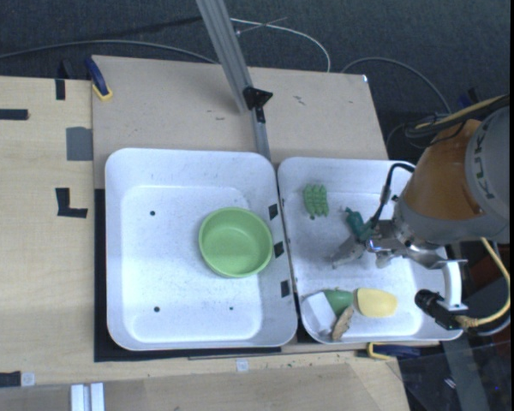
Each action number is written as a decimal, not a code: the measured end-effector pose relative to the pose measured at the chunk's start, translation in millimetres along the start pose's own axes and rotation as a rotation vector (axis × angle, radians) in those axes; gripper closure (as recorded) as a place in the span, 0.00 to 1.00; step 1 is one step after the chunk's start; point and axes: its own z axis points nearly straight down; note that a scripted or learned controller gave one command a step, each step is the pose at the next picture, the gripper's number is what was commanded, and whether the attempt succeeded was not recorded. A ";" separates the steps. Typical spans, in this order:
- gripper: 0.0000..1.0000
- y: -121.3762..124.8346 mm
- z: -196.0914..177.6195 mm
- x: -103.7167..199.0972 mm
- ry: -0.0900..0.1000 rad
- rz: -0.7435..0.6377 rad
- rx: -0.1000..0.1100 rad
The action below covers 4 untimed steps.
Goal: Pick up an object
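Two white bins side by side on the bench (pixel 180 101). Left bin (pixel 128 229) holds a green bowl (pixel 236 241), upright, right of centre and close to the divide between the bins.

Right bin (pixel 334 174) holds several small things. A small green ridged block (pixel 316 199) lies toward the far left part. A dark teal object (pixel 355 223) lies around the middle, just left of the wrist. At the near edge sits a cluster: a green object (pixel 338 298), a yellow rounded object (pixel 376 301) just right of it, and a tan-brown piece (pixel 343 318) leaning at the near rim, touching or nearly touching the green one. Something white lies at the bin's near-left corner, too unclear to name.

Arm comes in from the right, orange band over the right bin's right side. Gripper (pixel 349 253) is low inside the right bin, pointing left, metallic fingers (pixel 343 255) over bare bin floor between the teal object and the near cluster. Jaws: cannot tell how far open, too small and blurred; nothing visible between them. Teal object is just beside the wrist; contact unclear.

A grey pole (pixel 223 41) slants across the far bench, ending at a black clamp (pixel 257 99).
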 end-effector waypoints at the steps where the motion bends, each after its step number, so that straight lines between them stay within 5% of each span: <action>1: 0.00 0.4 46.7 0.0 -0.003 -0.001 -0.008; 2: 1.00 0.3 35.0 0.9 0.000 -0.002 -0.006; 4: 1.00 -4.7 -66.2 7.0 -0.002 -0.002 -0.011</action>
